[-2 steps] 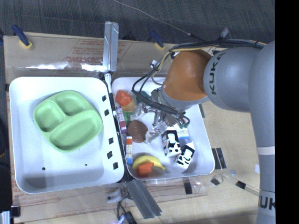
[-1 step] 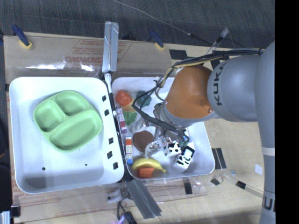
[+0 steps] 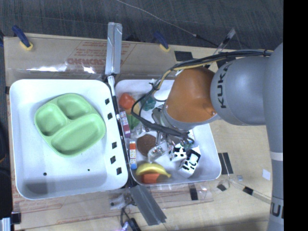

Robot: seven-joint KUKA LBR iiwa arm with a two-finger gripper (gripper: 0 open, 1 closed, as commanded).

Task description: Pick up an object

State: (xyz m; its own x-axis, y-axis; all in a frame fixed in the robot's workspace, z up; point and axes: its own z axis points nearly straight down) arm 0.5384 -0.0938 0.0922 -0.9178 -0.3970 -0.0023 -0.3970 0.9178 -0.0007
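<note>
Beside jaws [image 3: 161, 150], brown ball [image 3: 145, 142], banana [image 3: 151, 169]

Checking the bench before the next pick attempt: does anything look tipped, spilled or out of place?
Nothing looks spilled or broken. The green divided plate lies flat in the left bin. The right bin is crowded: a banana, a brown round item and a black-and-white object lie jumbled close together beneath the gripper.
</note>
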